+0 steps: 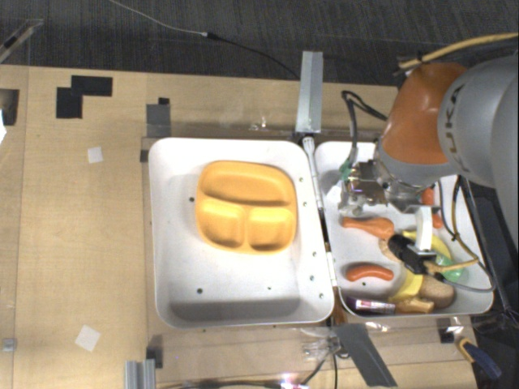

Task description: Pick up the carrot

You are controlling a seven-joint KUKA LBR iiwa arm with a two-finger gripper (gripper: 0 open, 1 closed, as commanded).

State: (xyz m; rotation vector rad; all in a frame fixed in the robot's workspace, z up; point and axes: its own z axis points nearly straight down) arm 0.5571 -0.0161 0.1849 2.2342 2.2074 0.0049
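One carrot lies mid right bin, toward its left wall. My pincer hangs just above it; whether clenched or released, I cannot tell. Approach step. Next: descend squarely, close across its width.

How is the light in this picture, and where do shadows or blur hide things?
Camera view: even, soft light; a grey shadow lies along the near wall of the left bin; the yellow tray is sharp; the arm shades the right bin, and the hand and carrot look murky.
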